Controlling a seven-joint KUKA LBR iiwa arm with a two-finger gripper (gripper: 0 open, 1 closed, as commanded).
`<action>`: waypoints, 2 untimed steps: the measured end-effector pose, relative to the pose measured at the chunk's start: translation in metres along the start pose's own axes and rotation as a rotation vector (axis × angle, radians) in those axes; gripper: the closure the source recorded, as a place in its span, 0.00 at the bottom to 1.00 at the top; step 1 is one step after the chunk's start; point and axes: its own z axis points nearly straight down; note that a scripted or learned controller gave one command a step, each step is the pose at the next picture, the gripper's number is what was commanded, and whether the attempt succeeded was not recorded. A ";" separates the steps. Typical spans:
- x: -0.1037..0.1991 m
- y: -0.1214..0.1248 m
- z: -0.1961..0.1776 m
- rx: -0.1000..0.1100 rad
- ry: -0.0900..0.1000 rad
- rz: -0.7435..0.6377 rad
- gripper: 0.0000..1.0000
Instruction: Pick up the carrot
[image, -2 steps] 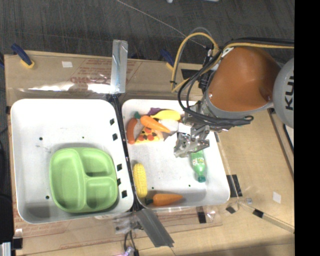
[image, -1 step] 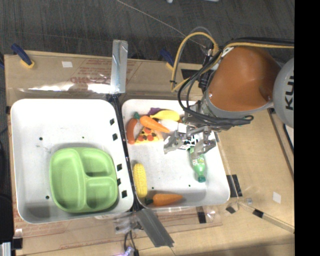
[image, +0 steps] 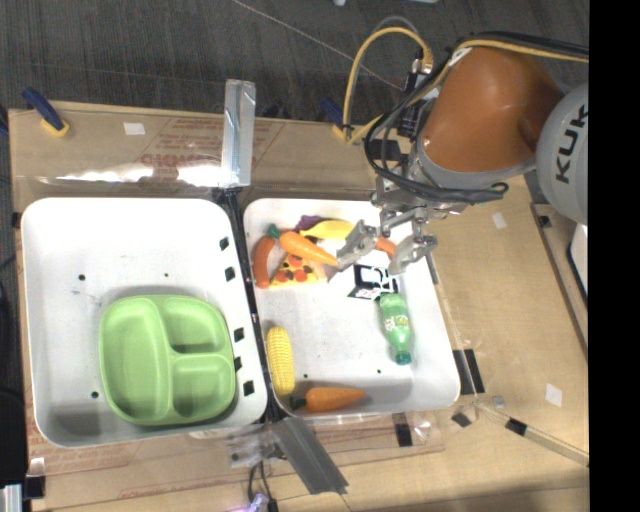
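Observation:
Two carrots lie in the right bin (image: 425, 345). One carrot (image: 306, 248) rests at the back on a pile of toy food. The other carrot (image: 335, 398) lies along the front wall. My gripper (image: 384, 248) hangs over the back right part of this bin, just right of the back carrot. Its fingers (image: 354, 244) are spread open. A small orange bit shows between them, and I cannot tell what it is. The fingers do not close on either carrot.
The pile holds a yellow banana (image: 326, 230), a brown sausage (image: 263, 260) and a purple piece (image: 309, 221). A green bottle (image: 395, 326), a corn cob (image: 281, 359) and a black-and-white card (image: 371, 283) lie in the same bin. The left bin (image: 60, 250) holds a green divided plate (image: 168, 358).

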 end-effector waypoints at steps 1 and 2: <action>-0.025 -0.022 0.120 0.012 0.000 -0.121 0.00; -0.042 0.018 0.146 -0.007 -0.002 -0.518 0.00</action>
